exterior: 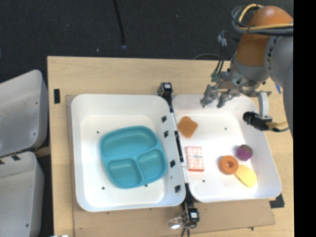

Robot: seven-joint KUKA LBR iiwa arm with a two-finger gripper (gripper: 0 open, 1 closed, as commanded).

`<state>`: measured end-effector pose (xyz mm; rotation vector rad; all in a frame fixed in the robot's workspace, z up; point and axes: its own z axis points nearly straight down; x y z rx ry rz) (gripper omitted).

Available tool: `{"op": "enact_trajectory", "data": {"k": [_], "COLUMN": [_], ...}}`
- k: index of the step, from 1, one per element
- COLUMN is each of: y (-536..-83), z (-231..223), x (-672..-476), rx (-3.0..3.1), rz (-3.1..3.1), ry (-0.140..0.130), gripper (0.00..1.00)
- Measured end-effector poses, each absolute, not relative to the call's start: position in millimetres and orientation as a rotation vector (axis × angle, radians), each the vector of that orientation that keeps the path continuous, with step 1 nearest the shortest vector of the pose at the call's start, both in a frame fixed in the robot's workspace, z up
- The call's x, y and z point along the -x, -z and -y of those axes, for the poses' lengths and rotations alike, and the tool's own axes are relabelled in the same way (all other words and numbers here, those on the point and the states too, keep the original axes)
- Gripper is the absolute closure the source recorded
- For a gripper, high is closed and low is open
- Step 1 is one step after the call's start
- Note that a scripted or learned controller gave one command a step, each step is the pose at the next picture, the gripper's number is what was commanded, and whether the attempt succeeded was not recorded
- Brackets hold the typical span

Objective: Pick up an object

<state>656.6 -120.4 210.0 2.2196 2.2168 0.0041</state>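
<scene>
My gripper (216,98) hangs over the back edge of the right bin (217,189), fingers apart and holding nothing. In that bin lie a tan-orange piece (187,126) near the left wall, a pink-and-white patterned box (194,158) below it, an orange ring (228,165), a purple ball-like object (244,152) and a yellow piece (246,176) at the front right. The tan-orange piece is the closest, a little down and left of the fingers.
The left bin (84,191) holds a teal divided plate (133,156). A raised divider with black clips (174,142) runs between the bins. Wooden bench (59,78) surrounds both; a white chair stands at far left.
</scene>
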Motion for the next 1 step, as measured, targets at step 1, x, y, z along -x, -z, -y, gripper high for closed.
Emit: {"op": "enact_trajectory", "data": {"k": [1], "y": [-223.1], "z": [121.5], "x": [-657.3], "rx": [-2.22], "rz": [-2.22], "ry": [-0.002], "gripper": [1.0]}}
